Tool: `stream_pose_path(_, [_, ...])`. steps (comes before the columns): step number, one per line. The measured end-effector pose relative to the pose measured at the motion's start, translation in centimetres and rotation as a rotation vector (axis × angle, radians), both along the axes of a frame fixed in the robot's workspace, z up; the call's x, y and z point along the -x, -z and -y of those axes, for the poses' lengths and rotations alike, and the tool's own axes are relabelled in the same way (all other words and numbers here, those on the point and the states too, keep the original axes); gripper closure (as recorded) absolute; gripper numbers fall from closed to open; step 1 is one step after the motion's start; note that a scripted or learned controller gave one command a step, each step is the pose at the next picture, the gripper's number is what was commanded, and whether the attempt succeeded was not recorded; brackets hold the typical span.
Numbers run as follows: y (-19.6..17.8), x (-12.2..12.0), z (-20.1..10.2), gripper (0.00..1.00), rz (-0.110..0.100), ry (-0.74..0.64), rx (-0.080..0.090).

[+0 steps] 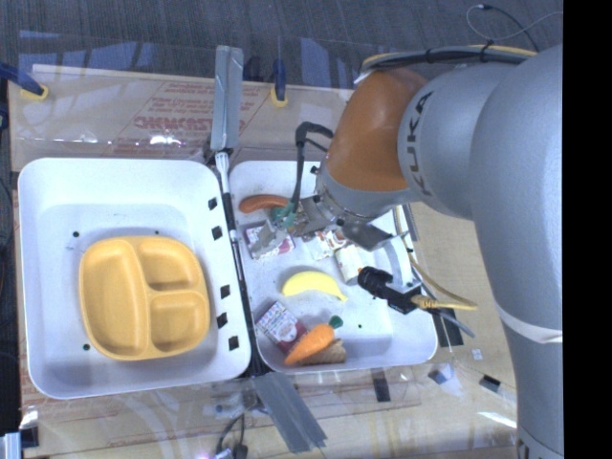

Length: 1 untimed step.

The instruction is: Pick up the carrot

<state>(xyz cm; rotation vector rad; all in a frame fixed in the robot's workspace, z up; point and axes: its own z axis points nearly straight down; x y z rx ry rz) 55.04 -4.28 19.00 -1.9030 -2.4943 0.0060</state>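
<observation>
Overhead view of the tabletop (pixel 469 347) with two white bins. The grey arm (pixel 459 132) enters from the right, and its orange band (pixel 373 132) hides much of the rear half of the right bin (pixel 382 338).

The end effector (pixel 301 222) shows below the band as a cluster of metal parts, over the rear-centre of that bin. Whether it is apart or together cannot be told, since the wrist overhangs it. Nothing can be made out in its grasp.

A brownish sausage (pixel 263 202) lies just behind the end effector. A small printed packet (pixel 270 243) lies just to its left; the print is too small to read.

The carrot (pixel 308 344) lies in the right bin against the near wall, left of centre.
- Its long axis runs diagonally.
- The green top points up and to the right, and the orange tip points down and to the left.
- Its lower side rests on a brown item (pixel 335 355), which is mostly hidden and hard to identify.
- A red-and-white packet (pixel 278 322) touches its left side.

A banana (pixel 311 283) lies between the carrot and the end effector. The left bin (pixel 57 199) holds a yellow divided plate (pixel 143 296).
</observation>
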Motion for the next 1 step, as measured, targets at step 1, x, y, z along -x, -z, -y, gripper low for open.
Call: stream_pose_path(1, [-1.01, -0.06, 0.06, 1.0, -0.001, -0.003, 0.001])
